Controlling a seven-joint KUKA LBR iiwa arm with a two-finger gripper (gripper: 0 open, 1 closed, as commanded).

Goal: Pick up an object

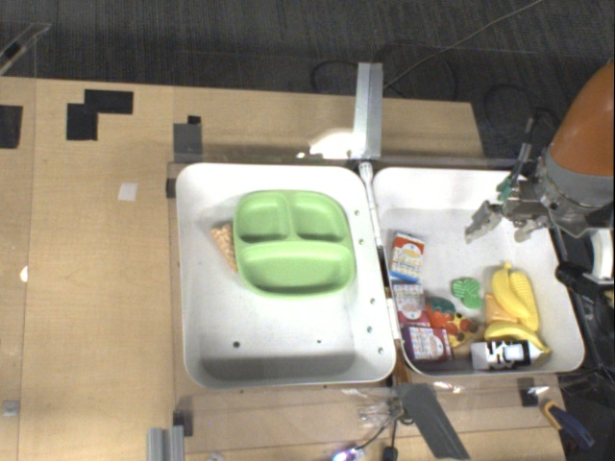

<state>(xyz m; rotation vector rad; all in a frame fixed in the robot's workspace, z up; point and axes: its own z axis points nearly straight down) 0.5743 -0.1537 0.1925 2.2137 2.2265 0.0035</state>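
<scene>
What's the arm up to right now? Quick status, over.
Gripper open, above the right bin, holding nothing. Bananas lie just below it in view, untouched. Nothing between them. Green tray sits in the left bin.

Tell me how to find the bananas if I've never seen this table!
Look at the right bin of the two white ones. Along its right side, below the gripper, lies a bunch of yellow toy bananas. It's the only bright yellow thing there, just right of a small green leaf-shaped toy.
</scene>
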